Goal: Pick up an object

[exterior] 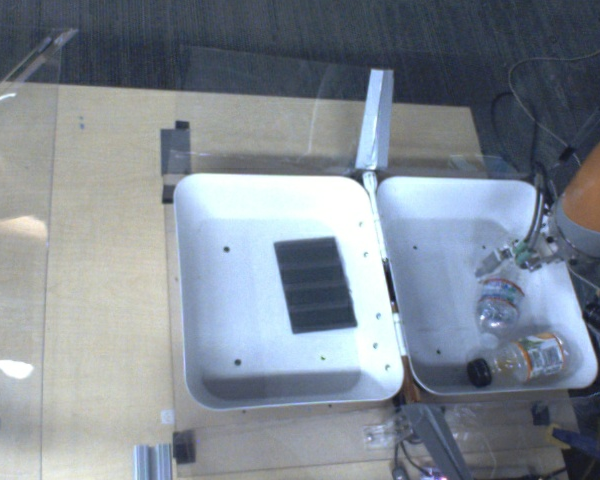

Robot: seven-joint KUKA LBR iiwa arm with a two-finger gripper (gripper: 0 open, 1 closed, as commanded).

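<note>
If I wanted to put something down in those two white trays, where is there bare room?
The left bin has bare floor all around the dark ridged pad at its middle. In the right bin, the half nearest the divider is bare; its far side is crowded by the gripper, a clear bottle and a black-capped bottle.

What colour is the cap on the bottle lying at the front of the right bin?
Black. The cap shows clearly in the camera view, on the bottle.
</note>
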